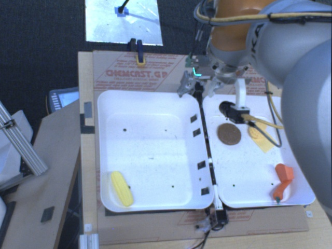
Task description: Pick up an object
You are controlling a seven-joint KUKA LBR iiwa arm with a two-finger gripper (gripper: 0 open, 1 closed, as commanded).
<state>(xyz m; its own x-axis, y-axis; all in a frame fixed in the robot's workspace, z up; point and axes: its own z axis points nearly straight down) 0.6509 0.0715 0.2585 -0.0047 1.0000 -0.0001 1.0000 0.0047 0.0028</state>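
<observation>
Tool (198,88) over bin divider, prongs apart, nothing between; yellow corn cob (122,188) in left bin (150,154).

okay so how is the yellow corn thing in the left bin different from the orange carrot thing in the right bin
The corn is yellow and lies in the left bin, near its front left corner; the carrot is orange and lies in the right bin, near its front right corner. The corn looks straight and blunt at both ends, while the carrot bends and narrows toward its lower tip. Both are small, elongated toy foods resting flat, far from the hand.
</observation>
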